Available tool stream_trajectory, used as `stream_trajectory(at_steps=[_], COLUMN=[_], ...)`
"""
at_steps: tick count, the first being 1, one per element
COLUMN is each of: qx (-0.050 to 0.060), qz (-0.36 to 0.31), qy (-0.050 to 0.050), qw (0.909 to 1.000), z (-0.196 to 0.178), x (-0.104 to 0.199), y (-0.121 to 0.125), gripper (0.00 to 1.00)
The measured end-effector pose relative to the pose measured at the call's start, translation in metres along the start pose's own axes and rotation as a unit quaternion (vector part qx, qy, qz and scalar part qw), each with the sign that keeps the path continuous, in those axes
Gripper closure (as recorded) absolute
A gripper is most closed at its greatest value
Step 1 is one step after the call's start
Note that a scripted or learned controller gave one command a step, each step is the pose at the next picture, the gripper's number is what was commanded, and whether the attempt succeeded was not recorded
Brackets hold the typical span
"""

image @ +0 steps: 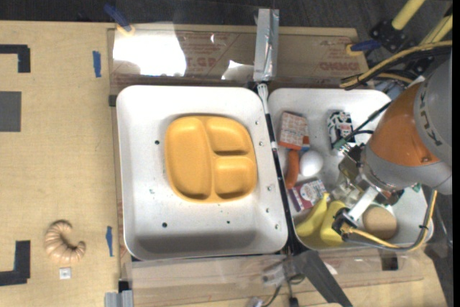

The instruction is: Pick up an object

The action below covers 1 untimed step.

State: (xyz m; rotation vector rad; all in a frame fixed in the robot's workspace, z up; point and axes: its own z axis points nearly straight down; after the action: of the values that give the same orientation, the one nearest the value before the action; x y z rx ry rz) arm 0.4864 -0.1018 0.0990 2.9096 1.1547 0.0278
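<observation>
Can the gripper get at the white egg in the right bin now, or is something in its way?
Probably yes. The white egg lies uncovered in the right bin, beside the orange carrot, and the gripper hangs nearby over the same bin. The carrot touching its left side may crowd the fingers.

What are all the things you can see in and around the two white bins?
Yellow plastic divided plate: one, middle of the left white bin.
Yellow banana-shaped toy: one, right white bin, near corner.
Tan egg-shaped object: one, right bin, beside the arm.
White round ball: one, right bin.
Orange stick-shaped item: one, beside the ball.
Red-and-white small packet: one, right bin, far side.
Black-and-white small item: one, right bin.
Tan curled shell-like object: one, on the bench, left.
Grey robot arm with orange band: one, over the right bin.
</observation>
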Motion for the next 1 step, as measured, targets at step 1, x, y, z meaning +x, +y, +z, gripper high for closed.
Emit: stream_trajectory(at_steps=[1], qx=[0.009], qz=[0.014], qy=[-0.007], qw=[0.9998], z=[-0.0126], x=[0.0006], y=[-0.0099], gripper=[1.00])
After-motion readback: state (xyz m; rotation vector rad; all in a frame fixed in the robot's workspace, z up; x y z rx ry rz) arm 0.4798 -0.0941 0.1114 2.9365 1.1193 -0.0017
